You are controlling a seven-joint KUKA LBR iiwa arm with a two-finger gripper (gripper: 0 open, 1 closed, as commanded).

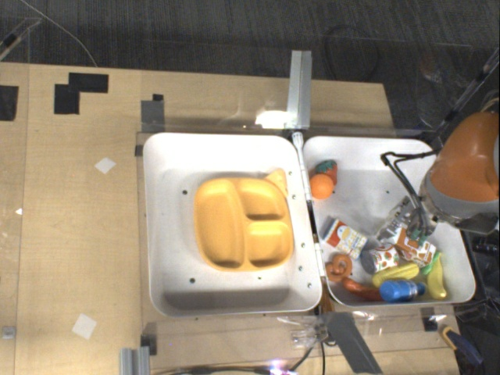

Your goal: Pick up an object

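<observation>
The right bin holds a heap of small toys at its near side. A blue bottle lies close to the near wall, with a yellow banana just beyond it and a second yellow piece to its right. A red-and-white carton lies left of them, a brown ring-shaped toy near it, and an orange-red piece below that. Farther back, an orange ball sits against the left wall, touching a red-and-green toy.

The hand is low over the heap, just above a small patterned box (whether its fingers are apart or together cannot be told, and nothing is seen between them). The arm enters from the right, orange band uppermost.

The left bin holds a yellow divided tray in its middle. Both bins sit on a tan tabletop.
</observation>
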